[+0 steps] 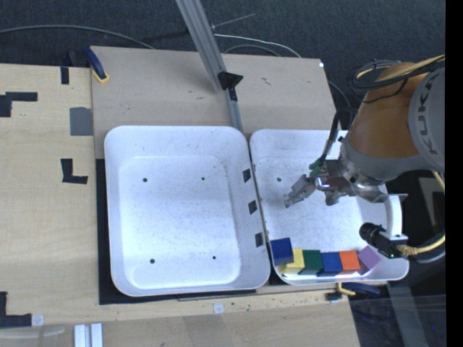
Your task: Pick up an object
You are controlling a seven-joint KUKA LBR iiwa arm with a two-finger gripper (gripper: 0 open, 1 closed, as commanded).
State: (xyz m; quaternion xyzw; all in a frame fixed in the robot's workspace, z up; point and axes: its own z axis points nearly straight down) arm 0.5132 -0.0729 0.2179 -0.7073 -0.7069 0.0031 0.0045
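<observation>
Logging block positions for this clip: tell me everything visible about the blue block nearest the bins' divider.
The blue block is a small, solid-coloured cube, plastic or painted wood by its look. It sits in the right bin, at the left end of the row of blocks along the near wall, resting partly on the yellow block. The tool hangs above, apart.

Left bin (130, 157): white, finely speckled with dark dots
Right bin (289, 150): white, same dark speckling
Blocks, near edge of right bin: blue (281, 249), yellow (295, 262), green (312, 259), blue again (332, 262), orange (349, 260), pale purple (368, 257)
Arm (394, 121): grey with an orange band
Bench (43, 194): pale wood with black tape marks
Pole (202, 35), far side: silver-grey
</observation>
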